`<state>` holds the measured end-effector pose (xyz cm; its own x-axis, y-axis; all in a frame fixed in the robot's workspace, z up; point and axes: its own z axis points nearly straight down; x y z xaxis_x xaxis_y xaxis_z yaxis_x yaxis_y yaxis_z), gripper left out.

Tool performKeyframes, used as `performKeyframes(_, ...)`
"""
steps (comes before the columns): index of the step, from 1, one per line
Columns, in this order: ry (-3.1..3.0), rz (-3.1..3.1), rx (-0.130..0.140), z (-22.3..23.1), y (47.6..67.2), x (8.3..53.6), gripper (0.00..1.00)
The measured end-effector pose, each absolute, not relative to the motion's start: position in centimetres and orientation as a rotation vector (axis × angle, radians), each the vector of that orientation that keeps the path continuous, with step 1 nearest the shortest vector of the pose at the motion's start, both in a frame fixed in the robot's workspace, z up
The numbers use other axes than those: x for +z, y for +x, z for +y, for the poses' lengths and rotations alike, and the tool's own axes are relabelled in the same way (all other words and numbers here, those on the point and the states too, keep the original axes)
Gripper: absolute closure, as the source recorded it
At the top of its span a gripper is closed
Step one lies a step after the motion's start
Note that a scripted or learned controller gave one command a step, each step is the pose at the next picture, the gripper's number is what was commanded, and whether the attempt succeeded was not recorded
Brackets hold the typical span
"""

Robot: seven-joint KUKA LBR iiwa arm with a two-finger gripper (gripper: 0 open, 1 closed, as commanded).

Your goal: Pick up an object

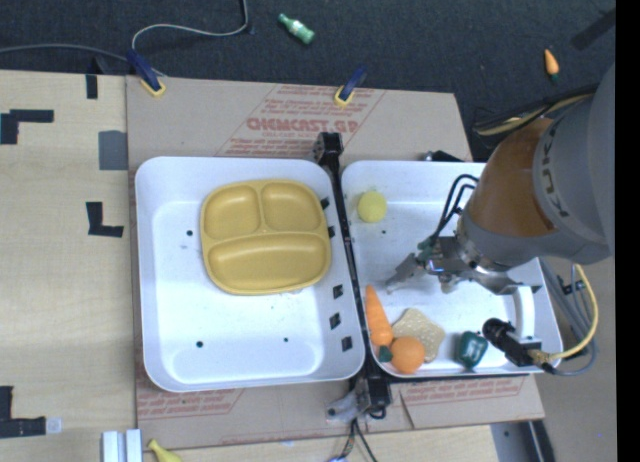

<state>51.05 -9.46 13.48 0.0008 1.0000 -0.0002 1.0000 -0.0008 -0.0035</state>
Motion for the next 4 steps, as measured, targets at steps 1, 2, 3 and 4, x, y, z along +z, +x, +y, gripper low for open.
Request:
performKeyframes(1,-2.220,-2.223,0.001,-6.9,54.1,18.4,0.00)
performKeyframes(2,-2.220,-2.223,0.003,-6.4,60.3,18.4,0.00)
performKeyframes(3,-2.223,-2.225,0.000,-9.7,62.8,8.6,0.00)
performKeyframes(4,-2.220,-2.226,0.000,-9.6,66.5,8.5,0.00)
